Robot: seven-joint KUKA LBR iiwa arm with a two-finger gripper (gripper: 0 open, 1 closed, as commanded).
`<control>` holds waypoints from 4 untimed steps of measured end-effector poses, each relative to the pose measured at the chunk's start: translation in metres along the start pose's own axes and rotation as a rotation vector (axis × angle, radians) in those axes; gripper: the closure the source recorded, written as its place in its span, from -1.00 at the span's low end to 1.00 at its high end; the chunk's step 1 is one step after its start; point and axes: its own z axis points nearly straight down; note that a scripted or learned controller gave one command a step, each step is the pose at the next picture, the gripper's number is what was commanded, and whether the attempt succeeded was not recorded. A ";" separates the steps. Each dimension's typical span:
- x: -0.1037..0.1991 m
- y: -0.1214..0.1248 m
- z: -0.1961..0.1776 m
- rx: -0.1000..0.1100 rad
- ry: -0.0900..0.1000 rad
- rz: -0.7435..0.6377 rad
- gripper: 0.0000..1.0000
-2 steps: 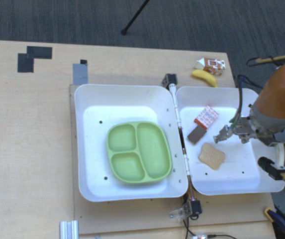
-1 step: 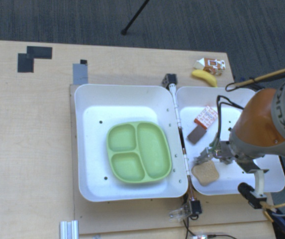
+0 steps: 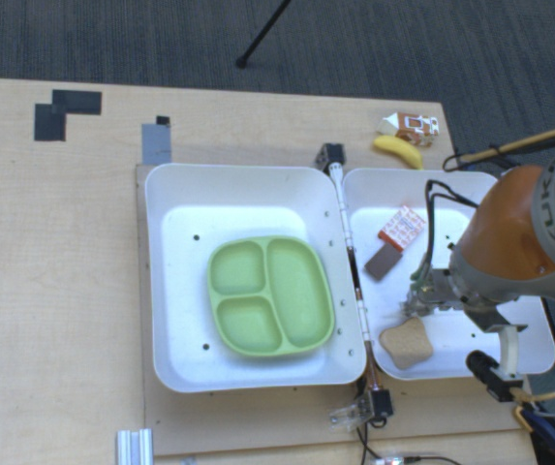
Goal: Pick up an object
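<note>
Arm over the right bin (image 3: 539, 352), gripper (image 3: 420, 301) low, just above a tan sponge (image 3: 406, 343); jaw state cannot be told. Brown block (image 3: 383, 261) and red box (image 3: 402, 227) lie nearby. Left bin (image 3: 175, 289) holds a green tray (image 3: 270, 296).
</note>
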 end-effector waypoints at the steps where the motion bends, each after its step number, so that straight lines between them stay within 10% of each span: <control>1: 0.000 0.000 0.000 0.000 0.000 0.000 -1.00; 2: 0.001 0.002 -0.010 -0.003 0.001 -0.002 1.00; 3: 0.001 0.002 -0.010 -0.003 0.001 -0.002 -1.00; 4: 0.008 -0.003 0.012 0.008 0.000 0.003 -1.00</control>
